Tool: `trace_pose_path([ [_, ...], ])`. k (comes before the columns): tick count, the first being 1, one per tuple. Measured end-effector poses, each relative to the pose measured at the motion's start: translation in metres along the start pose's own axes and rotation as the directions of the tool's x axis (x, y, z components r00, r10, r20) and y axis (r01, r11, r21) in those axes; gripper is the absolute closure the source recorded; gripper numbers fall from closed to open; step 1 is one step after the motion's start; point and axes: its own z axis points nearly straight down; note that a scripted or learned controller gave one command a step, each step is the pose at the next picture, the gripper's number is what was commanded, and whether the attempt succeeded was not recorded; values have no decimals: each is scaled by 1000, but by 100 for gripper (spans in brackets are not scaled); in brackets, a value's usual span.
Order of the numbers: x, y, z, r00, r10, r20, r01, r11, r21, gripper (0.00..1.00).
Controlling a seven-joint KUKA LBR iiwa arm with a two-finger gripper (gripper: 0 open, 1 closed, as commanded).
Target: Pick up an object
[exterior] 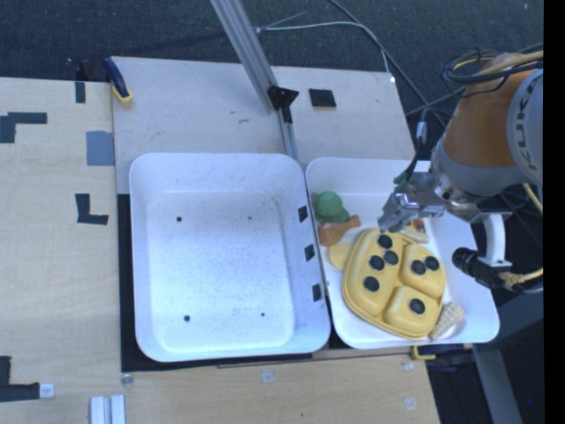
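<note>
The right bin point(353, 170) holds a large yellow toy point(393, 283) with several black spots, lying in its lower half. A green ball point(330, 205) rests at the bin's left side, with a small orange-brown piece point(335, 231) just below it. A pale cream object point(448, 321) sticks out at the yellow toy's lower right. My gripper point(395, 215) hangs low over the right bin, just above the yellow toy's top edge. A small pale and red item point(417, 229) lies right beside it.
The left bin point(216, 254) stands beside the right one, separated by a rim with black clips. A slanted metal pole point(252, 47) crosses above the bins. Cables trail over the dark floor behind the bench.
</note>
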Motion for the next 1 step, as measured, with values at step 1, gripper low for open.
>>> trace_pose_path([
  [1, 5, -4, -45, 1000, -1, -1, 1, 1000, 1, 100],
])
